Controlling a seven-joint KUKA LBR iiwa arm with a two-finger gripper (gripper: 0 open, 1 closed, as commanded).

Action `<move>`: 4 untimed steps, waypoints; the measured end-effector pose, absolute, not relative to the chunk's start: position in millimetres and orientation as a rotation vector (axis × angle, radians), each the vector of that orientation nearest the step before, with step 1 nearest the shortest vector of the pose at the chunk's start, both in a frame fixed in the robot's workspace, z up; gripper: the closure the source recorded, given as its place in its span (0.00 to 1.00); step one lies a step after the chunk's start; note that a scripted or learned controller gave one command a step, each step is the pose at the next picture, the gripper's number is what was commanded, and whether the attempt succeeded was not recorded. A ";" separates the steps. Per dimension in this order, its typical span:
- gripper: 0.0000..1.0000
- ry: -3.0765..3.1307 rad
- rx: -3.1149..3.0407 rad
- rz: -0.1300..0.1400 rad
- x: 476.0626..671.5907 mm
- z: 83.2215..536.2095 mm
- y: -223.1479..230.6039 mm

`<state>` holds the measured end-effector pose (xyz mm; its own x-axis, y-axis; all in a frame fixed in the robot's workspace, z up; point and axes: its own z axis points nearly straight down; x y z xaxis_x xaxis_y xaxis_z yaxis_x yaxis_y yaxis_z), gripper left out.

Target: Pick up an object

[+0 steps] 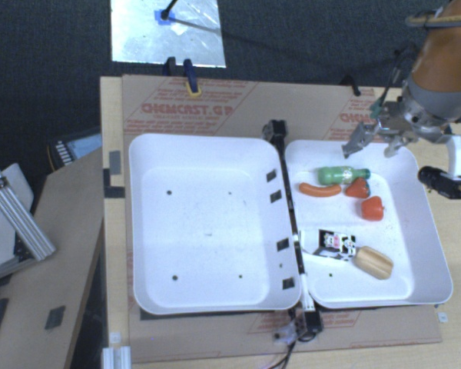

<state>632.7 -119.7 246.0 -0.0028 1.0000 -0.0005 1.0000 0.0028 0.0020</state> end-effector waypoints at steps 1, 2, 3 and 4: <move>1.00 2.225 2.212 0.006 633.6 257.3 -119.4; 1.00 2.227 2.198 0.020 671.4 386.9 -34.3; 1.00 2.232 2.202 0.017 668.7 468.8 59.3; 1.00 2.234 2.203 0.018 667.5 540.3 157.5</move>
